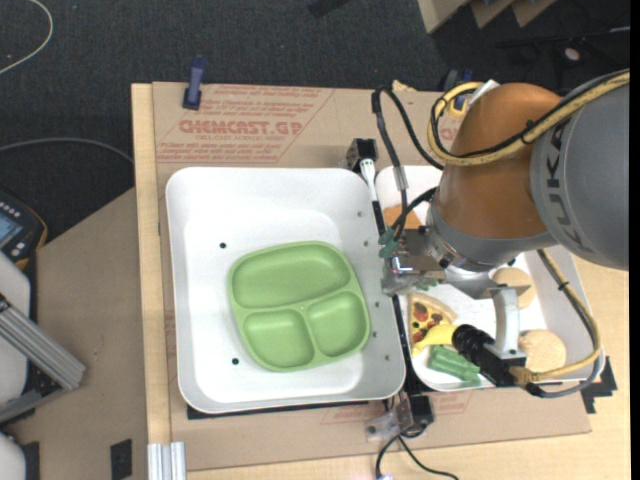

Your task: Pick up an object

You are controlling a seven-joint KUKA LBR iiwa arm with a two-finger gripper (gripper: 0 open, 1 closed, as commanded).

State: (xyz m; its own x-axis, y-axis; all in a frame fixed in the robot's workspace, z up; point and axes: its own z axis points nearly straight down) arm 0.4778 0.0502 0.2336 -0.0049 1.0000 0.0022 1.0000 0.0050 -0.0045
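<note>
The arm reaches down over the right bin (428, 180) and covers most of it. My gripper (405, 266) is low at that bin's left wall, near the divide between the two bins. Just below it lies a toy pizza slice (430, 315) with a small yellow piece (421, 336) beside it. A green oblong object (450, 365) rests at the bin's front edge. A tan round disc (544, 348) sits at the front right. An orange item (396, 214) peeks out behind the wrist. I see nothing between the gripper's tips.
The left bin (200, 268) holds a green divided plate (298, 303) in its middle. A small tan piece (516, 289) lies by the arm in the right bin. Cables run along the divide and over the cardboard (250, 123) behind the bins.
</note>
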